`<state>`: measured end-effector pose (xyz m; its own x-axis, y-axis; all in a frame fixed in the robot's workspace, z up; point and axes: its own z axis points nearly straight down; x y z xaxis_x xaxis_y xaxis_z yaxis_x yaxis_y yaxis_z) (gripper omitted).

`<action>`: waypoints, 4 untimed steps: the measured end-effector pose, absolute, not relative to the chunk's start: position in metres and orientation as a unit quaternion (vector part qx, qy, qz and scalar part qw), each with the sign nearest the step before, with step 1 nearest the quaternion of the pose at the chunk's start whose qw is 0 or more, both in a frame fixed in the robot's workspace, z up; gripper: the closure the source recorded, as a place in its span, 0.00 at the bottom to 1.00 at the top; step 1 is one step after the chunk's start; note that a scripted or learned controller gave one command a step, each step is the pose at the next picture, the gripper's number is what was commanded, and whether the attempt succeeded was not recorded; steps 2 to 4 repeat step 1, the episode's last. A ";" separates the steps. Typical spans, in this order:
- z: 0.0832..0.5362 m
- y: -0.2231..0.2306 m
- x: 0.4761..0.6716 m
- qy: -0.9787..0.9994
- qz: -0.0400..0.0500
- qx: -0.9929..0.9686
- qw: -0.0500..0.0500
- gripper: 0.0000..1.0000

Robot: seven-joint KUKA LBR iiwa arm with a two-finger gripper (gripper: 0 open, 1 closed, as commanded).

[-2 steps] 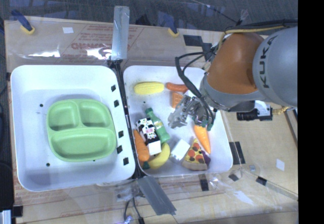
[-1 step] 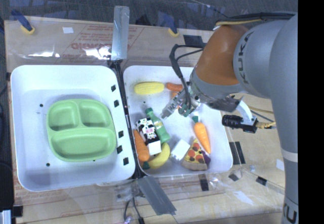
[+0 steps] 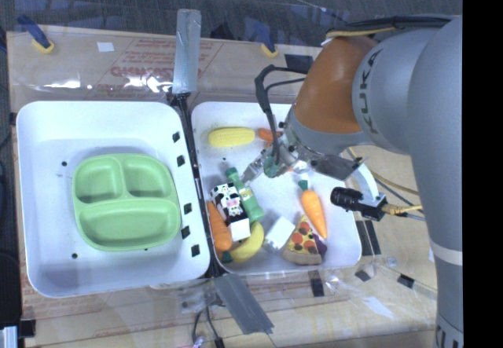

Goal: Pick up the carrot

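Observation:
An orange carrot with a small green top lies in the right bin, on its right side, pointing toward the front. My gripper hangs over the middle of that bin, to the upper left of the carrot and apart from it. The wrist and orange band hide the bin floor behind the gripper. I see nothing held in the gripper.
The right bin also holds a yellow corn cob, a cow-patterned carton, a green bottle, a banana, a pizza slice, and another orange piece at the left wall. A green divided plate lies in the left bin.

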<state>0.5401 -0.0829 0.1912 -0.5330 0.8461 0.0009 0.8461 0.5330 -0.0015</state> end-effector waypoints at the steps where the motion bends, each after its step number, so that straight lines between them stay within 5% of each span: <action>1: 0.227 -0.158 0.525 -0.902 0.001 -0.432 -0.001 1.00; 4: 0.227 -0.158 0.525 -0.902 0.001 -0.432 -0.001 1.00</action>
